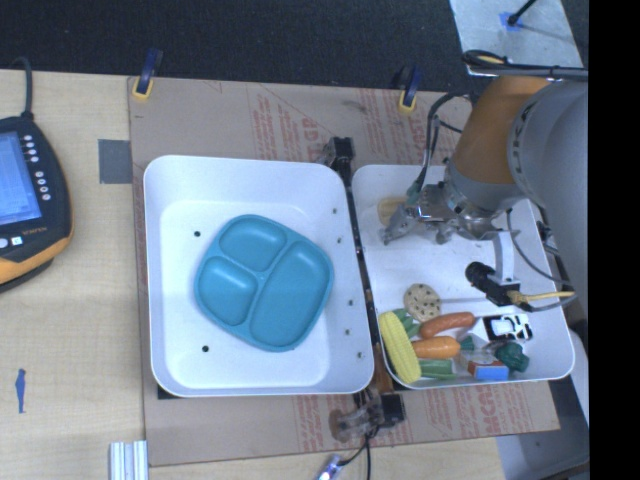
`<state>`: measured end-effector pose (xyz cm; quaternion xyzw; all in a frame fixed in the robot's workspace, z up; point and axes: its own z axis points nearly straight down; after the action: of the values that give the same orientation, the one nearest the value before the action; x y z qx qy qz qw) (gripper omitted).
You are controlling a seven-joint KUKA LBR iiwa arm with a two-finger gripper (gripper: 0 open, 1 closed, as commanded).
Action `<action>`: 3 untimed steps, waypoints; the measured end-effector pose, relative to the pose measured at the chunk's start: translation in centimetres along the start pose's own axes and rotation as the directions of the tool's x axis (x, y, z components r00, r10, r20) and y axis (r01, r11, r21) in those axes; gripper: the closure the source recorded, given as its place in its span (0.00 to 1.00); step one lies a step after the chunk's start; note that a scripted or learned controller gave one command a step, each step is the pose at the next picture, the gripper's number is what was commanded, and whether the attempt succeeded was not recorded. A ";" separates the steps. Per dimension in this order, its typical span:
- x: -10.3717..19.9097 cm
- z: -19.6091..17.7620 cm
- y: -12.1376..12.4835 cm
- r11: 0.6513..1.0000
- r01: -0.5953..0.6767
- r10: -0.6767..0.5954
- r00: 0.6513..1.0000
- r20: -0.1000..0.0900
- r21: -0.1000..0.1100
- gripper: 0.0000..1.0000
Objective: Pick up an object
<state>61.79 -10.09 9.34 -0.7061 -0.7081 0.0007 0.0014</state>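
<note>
Gripper (pixel 398 226) low in the right bin (pixel 372 258), near its far-left corner; fingers' spread impossible to tell, nothing seen between them. Toy food clustered along the near rim: corn (pixel 398 347), sausage (pixel 446 322), cookie (pixel 422 298). Bare floor between. Blue divided plate (pixel 263 282) centred in left bin (pixel 170 268).

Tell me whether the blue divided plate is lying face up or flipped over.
Face up. The blue plate lies flat in the left bin, its three hollow compartments open to the camera and nothing in them.
</note>
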 end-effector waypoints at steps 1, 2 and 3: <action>0.4 0.1 3.8 1.000 0.001 -0.001 1.000 0.000 0.000 0.00; 0.3 0.1 3.8 1.000 0.002 -0.002 1.000 0.001 0.000 0.00; -0.6 0.1 3.9 1.000 0.000 0.000 1.000 0.001 -0.002 0.00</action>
<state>65.64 -10.70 9.21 -0.7061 -0.7081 0.0006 0.0004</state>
